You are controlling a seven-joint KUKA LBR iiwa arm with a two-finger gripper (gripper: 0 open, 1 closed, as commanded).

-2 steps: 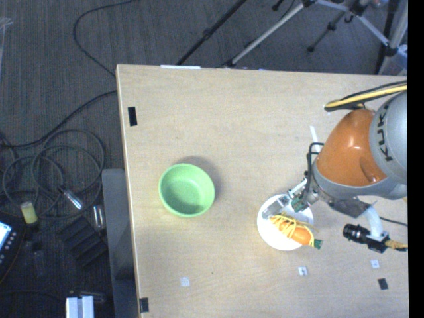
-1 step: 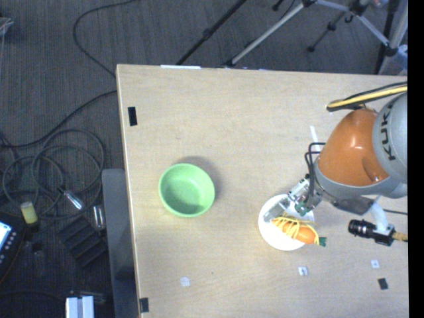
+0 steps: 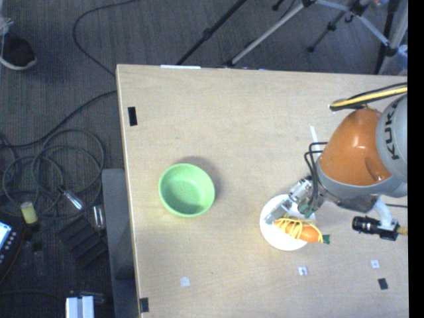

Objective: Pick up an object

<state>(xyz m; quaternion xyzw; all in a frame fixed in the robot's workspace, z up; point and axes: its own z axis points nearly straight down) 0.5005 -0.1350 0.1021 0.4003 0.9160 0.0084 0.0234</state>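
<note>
The carrot point(image 3: 301, 230), orange with a green tip at its right end, lies on a small white plate point(image 3: 271, 227) near the right of the wooden counter point(image 3: 232, 111). A green bowl point(image 3: 187, 189) sits well apart to the left, with nothing seen in it. The carrot looks like the likeliest target, since the hand point(image 3: 299, 197) hovers just above the plate's upper edge.

To do this step well, the hand should probably centre over the carrot's thick middle, with its grip line set across the carrot's short axis, not along it. The carrot lies roughly left to right with a slight tilt, so the wrist may need a small turn to match. A straight descent would help, stopping before the plate is struck; the plate is light-looking and could slide or tip if 1 finger lands on its rim. Closing too near the tapered end risks the carrot squirting out.

As for the hand itself, the arm's orange band point(image 3: 354, 148) and grey wrist crowd the view, and I cannot tell how far apart its fingers stand. Nothing is visibly held between them. It appears close to the plate, but contact cannot be confirmed.
</note>
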